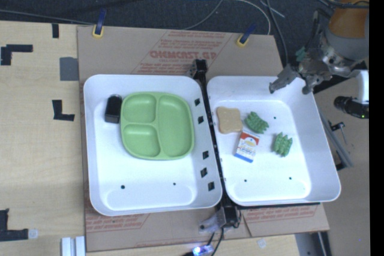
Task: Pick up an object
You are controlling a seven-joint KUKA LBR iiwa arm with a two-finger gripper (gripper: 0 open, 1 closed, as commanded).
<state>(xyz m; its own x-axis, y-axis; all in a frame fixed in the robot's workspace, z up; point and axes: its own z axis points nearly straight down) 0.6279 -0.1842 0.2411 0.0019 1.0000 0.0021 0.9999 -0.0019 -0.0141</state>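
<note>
While the arm (347,15) reaches in from the right, its gripper (292,82) hangs over the far right corner of the right bin (318,189), its two fingers spread apart with nothing between them. Nearer than the gripper, on the right bin's floor, lie four candidates: a tan bread slice (228,120) at the left, a green toy (257,122) just beside it, a small red-and-white box (247,146) touching or nearly touching the bread's lower corner, and a second green toy (281,144) well clear to the right. Left of the right bin, the left bin (99,189) holds a green divided plate (158,125), with a black block (113,108) against the plate's left rim.
</note>
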